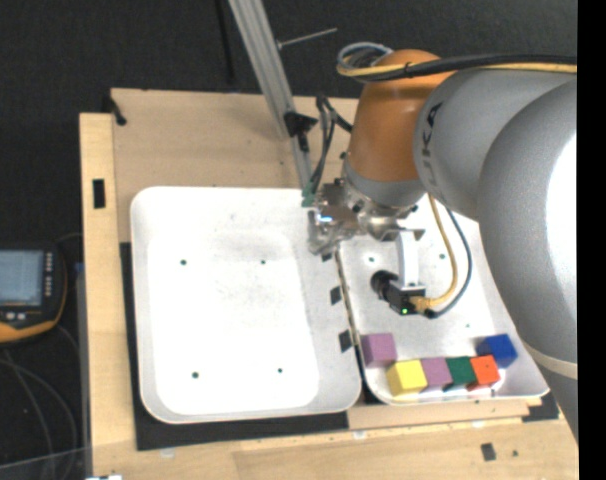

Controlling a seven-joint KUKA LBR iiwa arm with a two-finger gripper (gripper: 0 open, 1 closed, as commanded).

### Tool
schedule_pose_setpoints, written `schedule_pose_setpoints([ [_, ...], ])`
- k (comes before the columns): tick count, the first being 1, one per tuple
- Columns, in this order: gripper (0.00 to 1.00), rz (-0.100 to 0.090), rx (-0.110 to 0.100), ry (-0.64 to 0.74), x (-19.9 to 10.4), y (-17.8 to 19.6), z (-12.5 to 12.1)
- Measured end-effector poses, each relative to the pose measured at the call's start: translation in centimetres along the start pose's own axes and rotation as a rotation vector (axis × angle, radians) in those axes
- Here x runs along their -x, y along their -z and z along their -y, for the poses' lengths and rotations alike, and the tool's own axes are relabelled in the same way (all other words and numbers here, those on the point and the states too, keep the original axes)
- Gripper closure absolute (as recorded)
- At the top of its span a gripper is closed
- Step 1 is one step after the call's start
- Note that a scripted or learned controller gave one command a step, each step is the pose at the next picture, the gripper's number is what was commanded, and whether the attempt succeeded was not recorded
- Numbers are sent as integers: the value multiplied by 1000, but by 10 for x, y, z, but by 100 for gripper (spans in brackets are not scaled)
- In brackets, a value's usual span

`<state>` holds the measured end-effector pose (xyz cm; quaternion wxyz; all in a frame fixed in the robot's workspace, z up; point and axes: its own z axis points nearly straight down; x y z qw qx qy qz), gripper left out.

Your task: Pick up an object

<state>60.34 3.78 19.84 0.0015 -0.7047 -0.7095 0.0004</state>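
We saw the grey arm (503, 168) reach in from the right, and its bulk, with the orange band (388, 133), hid most of the right bin (453, 400); only that bin's near strip and part of its floor were open to us. The gripper (335, 230) sat at the seam between the two bins, under the wrist, and it was too dark and tangled with cable for us to tell whether it was spread or pressed together. We could make out nothing between its tips.

The blocks lay well apart from the gripper, below it and to its right, crowded against the right bin's near rim. A purple block (379, 347) was nearest to the gripper. Beyond it ran a row: a yellow block (407, 376), a second purple block (436, 372), a green block (460, 370) and an orange block (483, 370), each touching or just beside the next. The row's long axis ran left to right along the rim. A blue block (498, 348) sat just behind the orange one, partly cut off by the arm. The blocks looked like cubes, so we could give no long axis for any single one.

The left bin (228, 303) lay to the gripper's left, its white floor marked by a few dark dots. Both bins rested on the table (98, 268).
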Motion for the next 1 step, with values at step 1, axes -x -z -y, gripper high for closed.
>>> schedule_pose_setpoints([
  [1,100,0,1,0,-56,-2,15],
])
